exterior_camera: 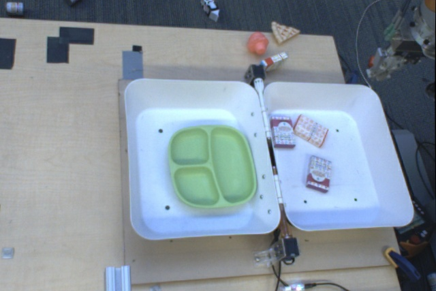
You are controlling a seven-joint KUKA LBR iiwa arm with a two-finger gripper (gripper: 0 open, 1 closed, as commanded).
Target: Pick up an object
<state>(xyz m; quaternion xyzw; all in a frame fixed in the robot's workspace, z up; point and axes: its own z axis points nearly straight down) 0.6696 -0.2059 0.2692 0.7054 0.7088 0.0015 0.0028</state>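
The arm's end, with its gripper [390, 62], hangs off the bench's far right corner above the floor, well away from both bins; it is too blurred to tell its grip. Three small red-and-white printed cardboard packets [318, 173] lie in the shallow white right bin [368, 105], beside a light green three-compartment plastic plate [212, 165] in the left bin [146, 146].

You are looking at printed faces on three small packets [283, 131] [310, 130] [318, 173] lying at 3 o'clock in the right bin [381, 146]; their red-and-white print is showing, but no word, brand or number is resolving legibly.
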